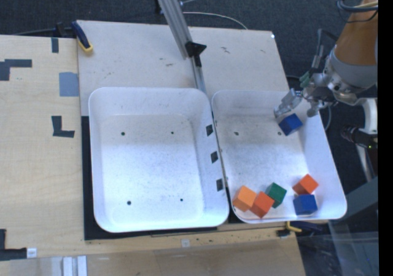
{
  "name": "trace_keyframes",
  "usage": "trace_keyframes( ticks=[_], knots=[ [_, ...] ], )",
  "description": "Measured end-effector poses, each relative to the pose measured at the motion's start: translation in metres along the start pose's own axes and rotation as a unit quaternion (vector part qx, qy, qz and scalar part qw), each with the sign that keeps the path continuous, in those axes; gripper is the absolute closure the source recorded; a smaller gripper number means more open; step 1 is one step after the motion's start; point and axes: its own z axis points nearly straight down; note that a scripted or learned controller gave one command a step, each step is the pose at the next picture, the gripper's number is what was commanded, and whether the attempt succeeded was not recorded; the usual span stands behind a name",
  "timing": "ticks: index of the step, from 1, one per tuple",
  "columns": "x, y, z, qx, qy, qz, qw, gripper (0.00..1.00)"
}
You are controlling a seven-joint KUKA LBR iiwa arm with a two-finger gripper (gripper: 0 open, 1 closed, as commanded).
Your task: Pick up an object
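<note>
So the left bin [150,158] is sitting there with nothing in it but speckles, and a silver rail [174,13] is leaning in from the top edge of the bench down to where the two bins meet.

All the action is happening in the right bin [270,158]. Five blocks are bunching up along its near edge: an orange one [245,197] and a red-orange one [263,204] touching at the near left, a green one [276,193] tucked just behind them, then another orange-red [306,184] and a blue one [305,205] in the near right corner. I'm guessing they're sliding there because the bin floor curves toward the rim.

Over at the far right corner, the gripper [289,110] is hanging right above a blue cube [290,124], which is looking tilted and lifted off the floor. It's touching the fingertips, but I honestly can't tell if it's pinched or just sitting under them, or whether the fingers are apart or together.
</note>
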Motion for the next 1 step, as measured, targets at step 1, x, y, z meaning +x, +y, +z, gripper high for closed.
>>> trace_keyframes(
  ticks=[1],
  knots=[
    [-0.0213, -0.0265, -0.0901, -0.004, -0.002, 0.001, 1.0, 0.0]
  ],
)
